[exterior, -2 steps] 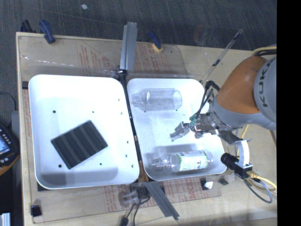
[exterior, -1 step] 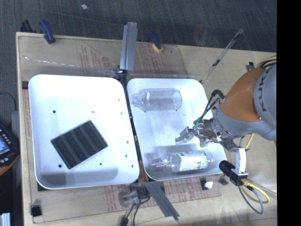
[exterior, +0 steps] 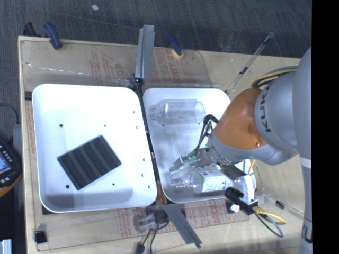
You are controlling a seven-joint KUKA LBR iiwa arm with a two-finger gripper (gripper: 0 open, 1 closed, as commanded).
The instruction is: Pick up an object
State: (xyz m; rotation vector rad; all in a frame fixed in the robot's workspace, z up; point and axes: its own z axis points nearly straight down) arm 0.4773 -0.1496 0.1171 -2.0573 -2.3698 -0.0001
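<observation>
Two clear plastic bottles (exterior: 176,111) (exterior: 204,184) lie on their sides in the right bin; dark ribbed pad (exterior: 89,161) lies flat in the left

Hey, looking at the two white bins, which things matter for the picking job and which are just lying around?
In play:
- claw, low in the right bin
- clear plastic bottle lying under the arm, nearest the claw
- second clear bottle at the far end of that bin

Likely just lying about for now:
- dark ribbed flat panel in the left bin
- blue clamps on the bench edge
</observation>
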